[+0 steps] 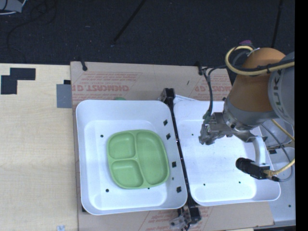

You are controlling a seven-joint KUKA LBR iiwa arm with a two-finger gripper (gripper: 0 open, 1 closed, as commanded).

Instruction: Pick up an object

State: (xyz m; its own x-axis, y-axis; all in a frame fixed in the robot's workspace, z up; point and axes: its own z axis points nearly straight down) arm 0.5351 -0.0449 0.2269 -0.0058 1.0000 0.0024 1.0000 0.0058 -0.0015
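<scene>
- In the left bin (91,129), a pale green plate (138,159) is lying flat and face up near the middle of the white floor.
- The plate is showing three compartments: two smaller ones along its left side and one longer one along its right. It is sitting clear of the bin's walls.
- Over the right bin (226,191), the hand (208,134) is hanging above the far left part of the floor, close to where the two bins are meeting.
- The hand is pointing downward. Whether it is wide or narrow cannot be told from this angle. It is standing well apart from the plate, with the bin walls between them.
- The grey arm (255,88), with its orange band, is reaching in from the right and covering the far right corner of the right bin.
- Both bins are sitting side by side on a brown cardboard sheet (134,83) with red print, which is lying on the pale wooden tabletop (33,153).
</scene>
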